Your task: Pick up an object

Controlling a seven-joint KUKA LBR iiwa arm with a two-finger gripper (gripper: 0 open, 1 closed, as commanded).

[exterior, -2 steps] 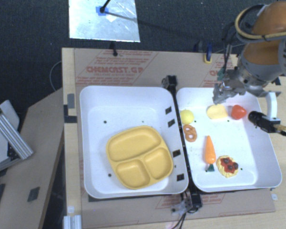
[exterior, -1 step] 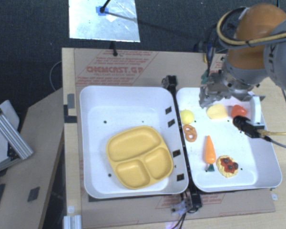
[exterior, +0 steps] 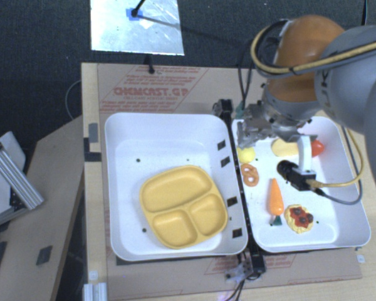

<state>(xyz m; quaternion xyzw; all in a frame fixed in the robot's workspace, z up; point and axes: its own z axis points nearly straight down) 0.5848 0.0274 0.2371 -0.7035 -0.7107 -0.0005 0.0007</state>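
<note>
My gripper (exterior: pixel 246 137) hangs low over the far left corner of the right bin (exterior: pixel 351 231), just above a small yellow ball-like object (exterior: pixel 245 155). Nothing shows held in it. Below the ball lie an orange pretzel (exterior: pixel 249 175), a carrot (exterior: pixel 274 197) and a small pizza piece (exterior: pixel 299 218). A pale yellow piece (exterior: pixel 284 147) and a red piece (exterior: pixel 317 147) lie to the right of the gripper, partly hidden by the wrist.
The left bin (exterior: pixel 131 143) holds a yellow divided plate (exterior: pixel 183 205) in its near half. A divider wall (exterior: pixel 236 187) with black clips separates the bins, close to the gripper's left. The grey arm (exterior: pixel 351 68) covers the right bin's far side.
</note>
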